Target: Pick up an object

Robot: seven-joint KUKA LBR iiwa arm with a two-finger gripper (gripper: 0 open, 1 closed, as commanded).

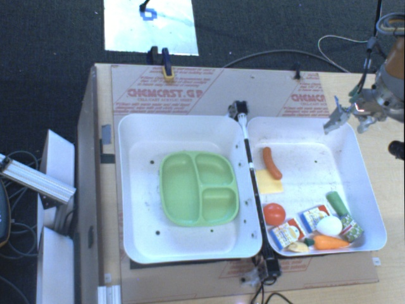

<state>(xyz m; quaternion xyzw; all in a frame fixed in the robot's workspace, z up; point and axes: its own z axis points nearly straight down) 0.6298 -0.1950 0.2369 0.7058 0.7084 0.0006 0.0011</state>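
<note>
Above the far right corner of the right bin (pixel 354 145), the gripper (pixel 348 116) hovers with its fingers spread apart and nothing between them. Possible targets sit well below it: a sausage (pixel 272 162) and cheese slice (pixel 269 182) mid-bin, and a tomato (pixel 274 214), egg (pixel 329 225), carrot (pixel 327 241) and packets crowded in the near corner. That crowding risks a glancing or double grasp. The left bin (pixel 142 163) holds a green tray (pixel 199 189). The arm is largely cut off at the frame edge.
</note>
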